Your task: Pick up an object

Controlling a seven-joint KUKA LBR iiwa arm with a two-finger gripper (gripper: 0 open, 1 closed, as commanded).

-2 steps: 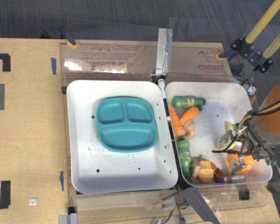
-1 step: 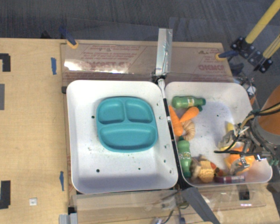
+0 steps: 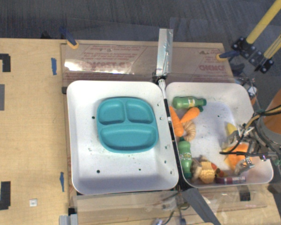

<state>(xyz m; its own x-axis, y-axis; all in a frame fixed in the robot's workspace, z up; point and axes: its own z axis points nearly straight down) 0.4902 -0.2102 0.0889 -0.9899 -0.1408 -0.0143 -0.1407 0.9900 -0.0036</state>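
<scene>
The right white bin (image 3: 210, 109) holds the loose objects. A green bottle (image 3: 189, 101) lies at its back left, with an orange carrot (image 3: 191, 114) just in front of it and a second carrot (image 3: 176, 123) along the left wall. A tan ring-shaped piece (image 3: 190, 132) lies next to them. Another green bottle (image 3: 185, 156) and a yellow corn piece (image 3: 206, 173) lie at the front left. My gripper (image 3: 241, 149) hangs low over the bin's right side, above an orange object (image 3: 233, 159) and near a yellow piece (image 3: 231, 128). Cables hide its tip.
The left white bin (image 3: 84, 125) bears a teal divided plate (image 3: 127, 124). A dark red stick-like item (image 3: 230, 177) lies along the right bin's front wall. A silver taped strip (image 3: 164, 53) stands behind the bins. Yellow-and-black stand legs (image 3: 260, 27) rise at the back right.
</scene>
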